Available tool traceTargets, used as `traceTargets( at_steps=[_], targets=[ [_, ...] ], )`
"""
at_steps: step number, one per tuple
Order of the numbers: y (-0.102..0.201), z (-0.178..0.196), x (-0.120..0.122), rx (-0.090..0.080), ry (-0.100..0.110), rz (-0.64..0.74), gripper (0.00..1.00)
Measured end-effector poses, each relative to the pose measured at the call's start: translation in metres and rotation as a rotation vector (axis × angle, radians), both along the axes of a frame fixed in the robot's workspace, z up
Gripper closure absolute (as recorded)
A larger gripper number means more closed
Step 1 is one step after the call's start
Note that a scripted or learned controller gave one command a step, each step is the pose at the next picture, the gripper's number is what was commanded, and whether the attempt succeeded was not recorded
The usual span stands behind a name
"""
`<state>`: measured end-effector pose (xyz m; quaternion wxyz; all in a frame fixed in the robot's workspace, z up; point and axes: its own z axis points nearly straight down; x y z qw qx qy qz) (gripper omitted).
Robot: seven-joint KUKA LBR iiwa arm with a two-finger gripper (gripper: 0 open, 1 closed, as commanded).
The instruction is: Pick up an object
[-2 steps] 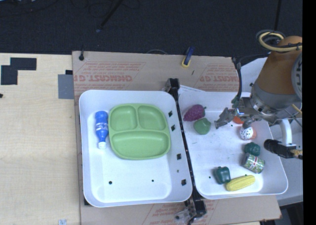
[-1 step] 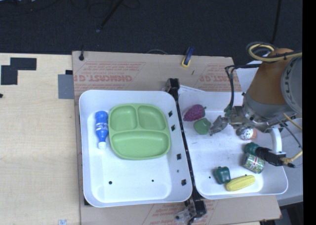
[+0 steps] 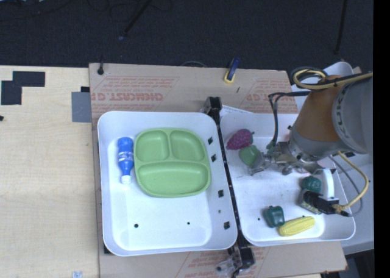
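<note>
**Left bin** (image 3: 157,225): green plate (image 3: 172,162) with three sections, at centre. Blue bottle (image 3: 125,158) lying flat just beside plate's left edge, white cap toward front.

**Right bin** (image 3: 256,192): purple fruit (image 3: 239,139) at upper left. Green lump (image 3: 247,154) just below it, close or touching. Teal piece (image 3: 312,183) toward right side. Green pepper (image 3: 273,215) and yellow corn (image 3: 297,226) near front rim, just beside each other, corn to the right.

**Claw** (image 3: 261,166): low over right bin, reaching leftward from arm (image 3: 329,118), tip at lower right side of green lump. Contact with lump unclear. How far open: cannot tell. Nothing plainly gripped.

**Obscured:** upper right corner of right bin hidden under arm. Teal piece partly covered by robot parts. Kinds of purple fruit and green lump too small to make out.

**Surface** (image 3: 42,167): pale wood, left of both bins.
</note>
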<state>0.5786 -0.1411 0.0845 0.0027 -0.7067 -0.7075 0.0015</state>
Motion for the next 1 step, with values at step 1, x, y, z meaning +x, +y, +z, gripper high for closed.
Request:
traceTargets(
  at_steps=[1],
  targets=[
    [-0.0018, 0.0130, 0.0004, 0.000, -0.001, -0.005, 1.00]
  ],
)
